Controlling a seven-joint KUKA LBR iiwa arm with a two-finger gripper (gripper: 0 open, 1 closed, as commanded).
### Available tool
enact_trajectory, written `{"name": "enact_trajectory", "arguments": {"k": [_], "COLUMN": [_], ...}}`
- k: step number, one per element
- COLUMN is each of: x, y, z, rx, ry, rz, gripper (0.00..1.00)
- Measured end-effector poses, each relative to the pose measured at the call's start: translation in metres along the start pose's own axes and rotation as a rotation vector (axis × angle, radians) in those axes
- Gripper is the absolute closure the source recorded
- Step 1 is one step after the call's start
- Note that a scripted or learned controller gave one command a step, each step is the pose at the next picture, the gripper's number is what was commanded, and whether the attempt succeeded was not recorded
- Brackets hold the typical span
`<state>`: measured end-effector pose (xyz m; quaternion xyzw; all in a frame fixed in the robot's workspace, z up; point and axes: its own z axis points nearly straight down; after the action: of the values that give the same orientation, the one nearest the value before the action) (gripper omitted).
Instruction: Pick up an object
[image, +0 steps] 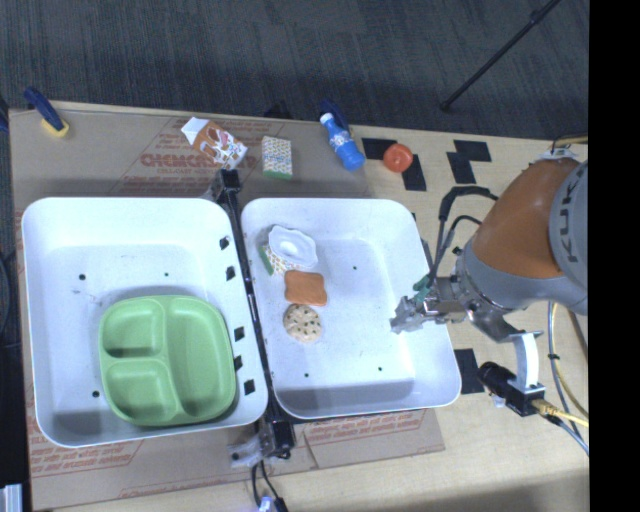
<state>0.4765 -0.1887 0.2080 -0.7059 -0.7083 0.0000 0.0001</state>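
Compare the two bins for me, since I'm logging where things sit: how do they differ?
The left bin holds one large green divided tray; the right bin holds several small items, including an orange piece and a speckled cookie. The end effector hangs over the right bin's right edge, not the left bin. Both are shallow and white.

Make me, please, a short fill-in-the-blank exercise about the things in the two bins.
1. The green tray lies in the ____ bin.
2. The round cookie lies in the ____ bin.
3. The tray has ____ compartments.
4. The gripper hovers near the right bin's ____ edge.

Missing words: left; right; three; right
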Motion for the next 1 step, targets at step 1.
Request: {"name": "enact_trajectory", "arguments": {"k": [1], "x": [-0.0223], "y": [-0.0001], "z": [-0.0024], "rx": [0.0], "ry": [0.0], "rz": [0.0], "gripper": [1.0]}}
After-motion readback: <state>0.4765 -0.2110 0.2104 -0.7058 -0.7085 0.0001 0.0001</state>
